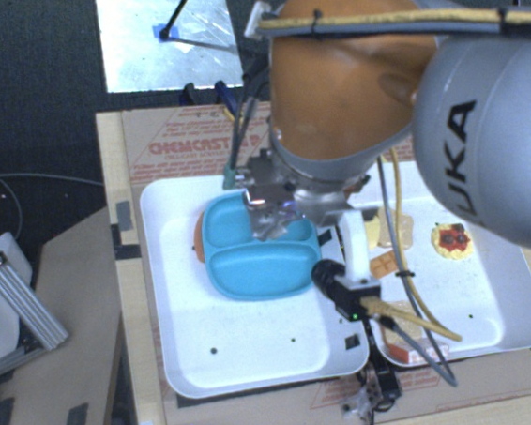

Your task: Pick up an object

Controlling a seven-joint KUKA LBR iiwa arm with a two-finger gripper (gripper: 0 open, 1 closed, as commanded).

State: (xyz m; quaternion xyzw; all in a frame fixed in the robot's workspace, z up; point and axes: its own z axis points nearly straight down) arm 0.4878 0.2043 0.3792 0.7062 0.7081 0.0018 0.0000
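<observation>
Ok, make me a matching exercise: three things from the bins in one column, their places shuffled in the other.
Things
1. blue divided tray
2. yellow-and-red round toy
3. orange waffle square

Places
A. right bin, towards its right side
B. right bin, near its left wall
C. left bin

Pairs: 1-C, 2-A, 3-B

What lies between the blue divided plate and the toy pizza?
In the camera view: a pale yellow slice and a small orange waffle-like square, both in the right bin.
</observation>
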